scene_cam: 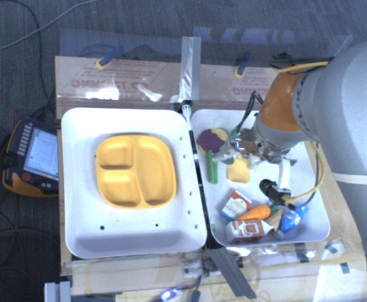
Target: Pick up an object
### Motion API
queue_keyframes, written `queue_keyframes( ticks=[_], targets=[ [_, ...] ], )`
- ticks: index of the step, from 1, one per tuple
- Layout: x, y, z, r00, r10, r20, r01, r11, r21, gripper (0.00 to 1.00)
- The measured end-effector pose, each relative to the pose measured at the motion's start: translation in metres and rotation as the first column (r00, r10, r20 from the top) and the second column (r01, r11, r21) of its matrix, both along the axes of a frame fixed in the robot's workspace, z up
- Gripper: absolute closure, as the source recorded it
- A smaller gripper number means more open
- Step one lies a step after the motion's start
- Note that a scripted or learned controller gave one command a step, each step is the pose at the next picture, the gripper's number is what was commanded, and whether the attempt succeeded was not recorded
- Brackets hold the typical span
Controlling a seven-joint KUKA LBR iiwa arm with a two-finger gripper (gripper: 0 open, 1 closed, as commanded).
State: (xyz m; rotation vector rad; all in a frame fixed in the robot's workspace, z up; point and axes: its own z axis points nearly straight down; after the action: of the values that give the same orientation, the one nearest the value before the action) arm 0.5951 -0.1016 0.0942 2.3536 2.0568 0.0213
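The worktop [67,93] carries two shallow white bins side by side. The left bin [76,168] holds a yellow divided plate [136,170], which lies flat near its middle, with three compartments facing up.

The right bin [318,222] holds a heap of small things. Near its upper left there is a purple piece [209,141] with a small yellow part touching its top. Just below it a thin green stick [213,170] lies close to the wall between the two bins. A pale yellow block [238,170] sits in the middle of the bin. Lower down, a small white and red carton [235,204] and an orange carrot [256,213] lie close together, the carrot partly over a red and white packet [247,229]. A blue item [291,221] rests beside them, near the front right corner.

The grey arm [340,106], with its orange band [282,106], reaches over the right bin from the right side. The claw [249,156] is low over the bin, just above the pale yellow block – it seems to touch the top of the block, but I cannot tell how far the claw is open, and I cannot tell whether anything is held. A black cable [271,190] hangs below the wrist.

To the left of the bins, on the floor, a pendant with a screen [35,159] is lying.
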Motion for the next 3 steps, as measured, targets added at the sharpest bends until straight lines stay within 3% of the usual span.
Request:
queue_keyframes(
  ticks=[1,2,3],
  targets=[
    [0.001,0.002,0.011,1.0,0.002,0.003,-0.002,1.0,0.003,1.0],
    [0.066,0.044,0.089,0.968,0.25,-0.023,-0.25,0.968,0.0,1.0],
    [0.066,0.044,0.089,0.968,0.25,-0.023,-0.25,0.968,-0.001,0.0]
  ],
)
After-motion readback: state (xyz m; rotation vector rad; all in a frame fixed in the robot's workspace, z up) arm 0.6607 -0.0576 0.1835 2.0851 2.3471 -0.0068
